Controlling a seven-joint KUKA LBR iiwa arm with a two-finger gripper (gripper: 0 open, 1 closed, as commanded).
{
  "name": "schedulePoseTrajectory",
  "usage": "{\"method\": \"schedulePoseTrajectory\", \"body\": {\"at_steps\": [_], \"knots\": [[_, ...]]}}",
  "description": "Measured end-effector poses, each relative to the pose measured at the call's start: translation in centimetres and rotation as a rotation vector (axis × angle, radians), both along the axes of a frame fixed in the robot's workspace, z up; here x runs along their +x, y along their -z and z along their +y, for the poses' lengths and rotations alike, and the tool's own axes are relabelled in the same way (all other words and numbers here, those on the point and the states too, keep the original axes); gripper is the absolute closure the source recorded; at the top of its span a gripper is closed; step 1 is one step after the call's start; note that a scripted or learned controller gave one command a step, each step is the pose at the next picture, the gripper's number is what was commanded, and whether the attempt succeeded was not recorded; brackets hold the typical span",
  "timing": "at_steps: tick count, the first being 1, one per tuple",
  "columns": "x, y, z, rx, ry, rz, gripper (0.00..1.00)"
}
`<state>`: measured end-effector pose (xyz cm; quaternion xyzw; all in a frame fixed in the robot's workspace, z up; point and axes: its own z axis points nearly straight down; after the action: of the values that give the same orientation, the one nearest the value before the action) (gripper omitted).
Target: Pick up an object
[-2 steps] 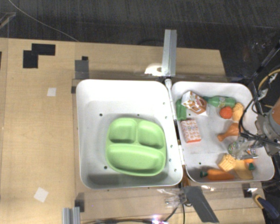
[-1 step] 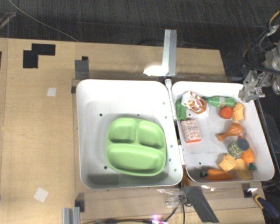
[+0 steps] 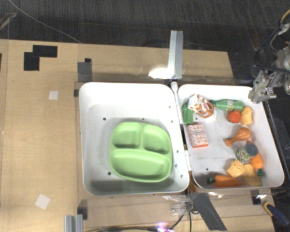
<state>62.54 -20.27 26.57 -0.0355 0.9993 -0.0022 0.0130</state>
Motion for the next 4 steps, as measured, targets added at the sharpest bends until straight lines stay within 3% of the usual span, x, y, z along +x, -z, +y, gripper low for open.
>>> {"method": "schedulePoseTrajectory", "body": {"at_steps": [4], "knots": [[1.0,-5.6,0.4,-0.006,-0.007,-0.05,1.0]]}}
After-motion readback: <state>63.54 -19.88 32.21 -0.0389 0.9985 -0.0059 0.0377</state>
